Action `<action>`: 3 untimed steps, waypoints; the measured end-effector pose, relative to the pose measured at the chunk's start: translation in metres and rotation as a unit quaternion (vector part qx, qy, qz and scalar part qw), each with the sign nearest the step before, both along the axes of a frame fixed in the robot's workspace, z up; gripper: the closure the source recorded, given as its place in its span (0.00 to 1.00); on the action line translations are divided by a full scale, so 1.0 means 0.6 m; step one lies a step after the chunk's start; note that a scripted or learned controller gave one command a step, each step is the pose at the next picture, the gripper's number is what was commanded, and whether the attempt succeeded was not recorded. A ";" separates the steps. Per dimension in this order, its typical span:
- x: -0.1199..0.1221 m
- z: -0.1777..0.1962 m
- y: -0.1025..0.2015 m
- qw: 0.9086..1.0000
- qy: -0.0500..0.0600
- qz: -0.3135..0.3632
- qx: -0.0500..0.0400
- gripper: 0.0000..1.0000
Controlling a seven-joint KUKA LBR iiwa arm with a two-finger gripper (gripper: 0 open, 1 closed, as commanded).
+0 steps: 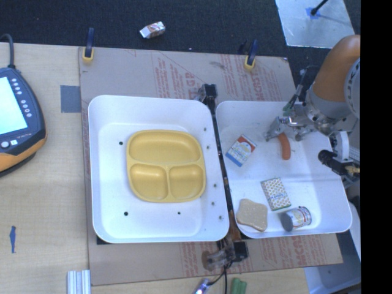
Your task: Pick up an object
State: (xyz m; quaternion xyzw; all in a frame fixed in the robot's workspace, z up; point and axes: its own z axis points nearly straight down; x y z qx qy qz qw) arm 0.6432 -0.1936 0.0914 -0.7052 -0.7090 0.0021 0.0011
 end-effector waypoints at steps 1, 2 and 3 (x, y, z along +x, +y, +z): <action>-0.016 0.001 -0.030 1.000 0.000 -0.001 0.001 0.00; 0.003 0.002 -0.004 1.000 -0.002 0.000 -0.001 0.00; -0.007 0.001 -0.030 1.000 -0.001 -0.001 0.001 0.00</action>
